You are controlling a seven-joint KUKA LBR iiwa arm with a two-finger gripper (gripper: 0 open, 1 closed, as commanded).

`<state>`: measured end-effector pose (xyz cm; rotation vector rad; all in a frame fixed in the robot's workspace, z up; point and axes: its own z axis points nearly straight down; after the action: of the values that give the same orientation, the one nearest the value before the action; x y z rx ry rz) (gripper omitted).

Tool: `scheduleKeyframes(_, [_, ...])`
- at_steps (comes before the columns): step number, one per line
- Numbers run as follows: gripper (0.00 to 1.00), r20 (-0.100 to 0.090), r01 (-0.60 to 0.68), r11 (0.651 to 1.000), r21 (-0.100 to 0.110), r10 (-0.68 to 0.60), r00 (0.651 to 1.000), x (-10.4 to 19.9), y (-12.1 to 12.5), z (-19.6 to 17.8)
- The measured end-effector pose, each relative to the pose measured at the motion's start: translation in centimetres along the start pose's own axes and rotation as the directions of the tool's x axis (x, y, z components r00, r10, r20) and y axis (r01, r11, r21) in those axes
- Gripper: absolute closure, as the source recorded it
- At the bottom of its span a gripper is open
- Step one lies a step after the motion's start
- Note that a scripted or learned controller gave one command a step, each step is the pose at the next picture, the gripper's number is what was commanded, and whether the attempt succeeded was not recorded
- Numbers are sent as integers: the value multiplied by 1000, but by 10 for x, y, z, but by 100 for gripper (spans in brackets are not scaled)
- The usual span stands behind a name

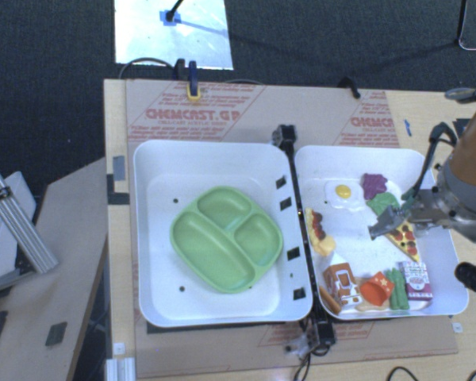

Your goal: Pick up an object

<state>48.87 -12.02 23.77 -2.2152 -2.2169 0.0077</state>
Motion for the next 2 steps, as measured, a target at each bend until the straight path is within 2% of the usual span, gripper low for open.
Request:
scheduleKeyframes(1, [0,2,3,1000,-11,-3,1000,0,2,-5])
scheduleKeyframes(2, [0,1,0,1000,-5,0,1000,-2,0,57])
